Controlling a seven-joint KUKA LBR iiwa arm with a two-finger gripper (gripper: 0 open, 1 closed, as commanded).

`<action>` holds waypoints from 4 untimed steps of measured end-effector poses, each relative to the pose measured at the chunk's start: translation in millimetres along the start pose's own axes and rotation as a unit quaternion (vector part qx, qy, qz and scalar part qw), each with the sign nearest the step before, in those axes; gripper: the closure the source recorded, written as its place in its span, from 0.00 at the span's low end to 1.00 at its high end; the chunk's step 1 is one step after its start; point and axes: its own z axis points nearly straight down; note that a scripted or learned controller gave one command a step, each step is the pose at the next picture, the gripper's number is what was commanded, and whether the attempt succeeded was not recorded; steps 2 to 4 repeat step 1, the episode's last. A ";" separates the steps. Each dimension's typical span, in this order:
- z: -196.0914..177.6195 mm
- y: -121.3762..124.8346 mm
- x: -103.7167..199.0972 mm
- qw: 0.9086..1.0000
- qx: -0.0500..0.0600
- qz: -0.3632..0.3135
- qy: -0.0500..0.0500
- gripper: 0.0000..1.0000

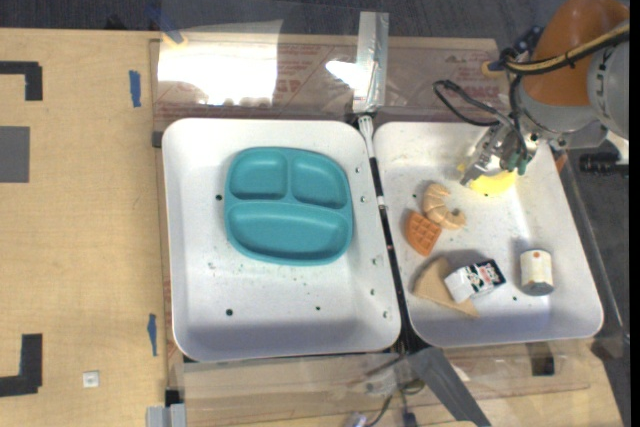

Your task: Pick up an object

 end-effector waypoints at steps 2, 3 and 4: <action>-104.0 43.6 35.1 0.999 -0.002 0.036 0.001 1.00; -104.0 43.6 35.1 0.999 -0.002 0.036 0.001 1.00; -104.0 43.6 35.1 0.999 -0.002 0.036 0.001 1.00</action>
